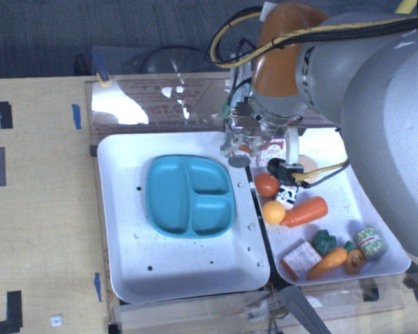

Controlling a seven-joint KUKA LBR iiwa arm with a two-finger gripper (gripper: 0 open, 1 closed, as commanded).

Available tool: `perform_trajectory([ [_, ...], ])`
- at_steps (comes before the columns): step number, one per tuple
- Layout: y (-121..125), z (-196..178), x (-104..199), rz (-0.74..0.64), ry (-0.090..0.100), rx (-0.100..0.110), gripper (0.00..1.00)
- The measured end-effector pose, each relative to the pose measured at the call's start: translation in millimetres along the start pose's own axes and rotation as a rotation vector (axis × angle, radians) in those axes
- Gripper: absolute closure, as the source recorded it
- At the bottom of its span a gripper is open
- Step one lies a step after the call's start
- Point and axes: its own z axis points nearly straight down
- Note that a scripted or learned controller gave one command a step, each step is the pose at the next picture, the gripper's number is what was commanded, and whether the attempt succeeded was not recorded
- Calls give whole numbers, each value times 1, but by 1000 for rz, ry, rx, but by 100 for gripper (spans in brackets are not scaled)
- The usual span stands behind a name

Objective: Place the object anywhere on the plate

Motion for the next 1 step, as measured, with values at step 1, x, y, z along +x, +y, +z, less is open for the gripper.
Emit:
perform_trajectory([
  [1, 0, 0, -2, 2, -2, 1, 0],
])
